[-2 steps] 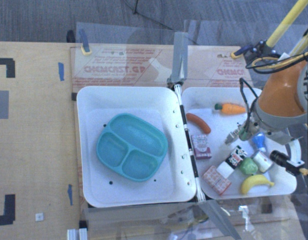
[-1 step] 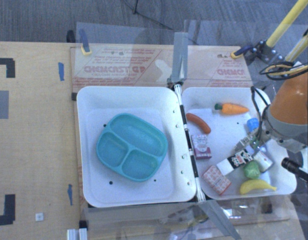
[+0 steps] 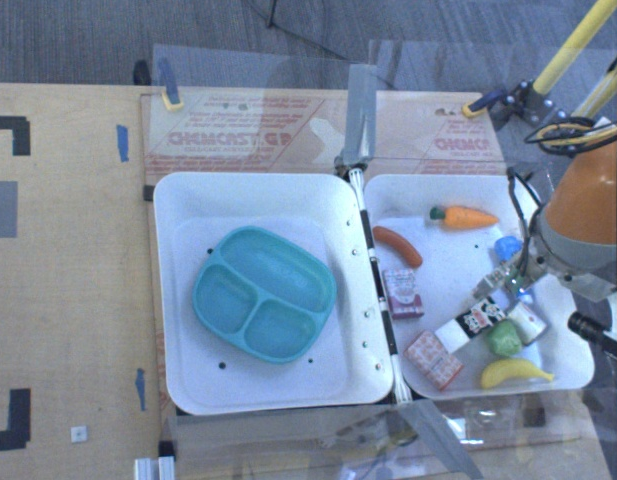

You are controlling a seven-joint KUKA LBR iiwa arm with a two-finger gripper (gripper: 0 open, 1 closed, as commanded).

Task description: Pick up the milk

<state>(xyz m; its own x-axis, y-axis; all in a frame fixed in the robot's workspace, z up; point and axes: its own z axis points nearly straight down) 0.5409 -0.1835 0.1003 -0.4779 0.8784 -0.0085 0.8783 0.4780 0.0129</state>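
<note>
Where the grey arm's two-finger gripper (image 3: 503,290) reaches, jaw state unreadable.
Just beside it lies a small boxy cow-patterned milk carton (image 3: 472,323), near a glossy green ball (image 3: 506,339).

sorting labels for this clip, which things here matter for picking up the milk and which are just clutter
Job:
milk carton
end effector
right bin

Lying about:
carrot
sausage
banana
green ball
teal plate
left bin
</note>
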